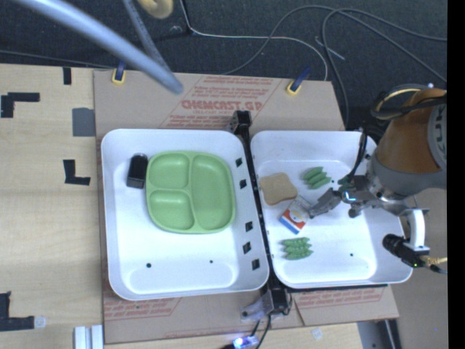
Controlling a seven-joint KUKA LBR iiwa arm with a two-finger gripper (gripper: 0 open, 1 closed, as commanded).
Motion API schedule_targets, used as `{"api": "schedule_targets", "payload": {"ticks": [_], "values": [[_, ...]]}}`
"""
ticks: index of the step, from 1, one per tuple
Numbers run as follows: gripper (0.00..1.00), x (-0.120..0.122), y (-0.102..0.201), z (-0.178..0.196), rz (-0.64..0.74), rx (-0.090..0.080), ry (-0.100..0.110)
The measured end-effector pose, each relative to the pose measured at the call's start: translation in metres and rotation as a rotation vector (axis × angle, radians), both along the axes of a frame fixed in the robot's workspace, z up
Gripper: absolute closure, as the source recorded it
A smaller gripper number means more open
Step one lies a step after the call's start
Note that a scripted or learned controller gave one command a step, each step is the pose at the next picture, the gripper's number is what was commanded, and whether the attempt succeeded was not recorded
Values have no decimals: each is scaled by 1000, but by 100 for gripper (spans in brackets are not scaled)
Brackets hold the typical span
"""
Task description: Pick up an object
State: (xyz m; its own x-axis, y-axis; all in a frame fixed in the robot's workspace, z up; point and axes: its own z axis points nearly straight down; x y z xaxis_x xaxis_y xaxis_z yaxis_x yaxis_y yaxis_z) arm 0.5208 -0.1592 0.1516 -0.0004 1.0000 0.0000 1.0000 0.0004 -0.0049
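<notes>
Grey gripper [317, 206] sits low in the right bin [341, 264], tips at the red-white-blue carton [293, 217] beside the tan slice [277, 187], finger state impossible to tell, so it's the approach step; next likely needs a firm pinch, then lift.

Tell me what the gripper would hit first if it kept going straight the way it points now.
The gripper points left across the right bin, so it would probably meet the small red, white and blue packet first, with the brown sponge just beyond. Its height above the bin is unclear.
</notes>
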Motion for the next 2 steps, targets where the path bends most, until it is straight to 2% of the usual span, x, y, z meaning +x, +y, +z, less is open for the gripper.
{"api": "schedule_targets", "payload": {"ticks": [1, 2], "values": [[0, 6, 6, -58, 0, 0, -3], [0, 7, 6, -63, 1, 1, -5]]}}
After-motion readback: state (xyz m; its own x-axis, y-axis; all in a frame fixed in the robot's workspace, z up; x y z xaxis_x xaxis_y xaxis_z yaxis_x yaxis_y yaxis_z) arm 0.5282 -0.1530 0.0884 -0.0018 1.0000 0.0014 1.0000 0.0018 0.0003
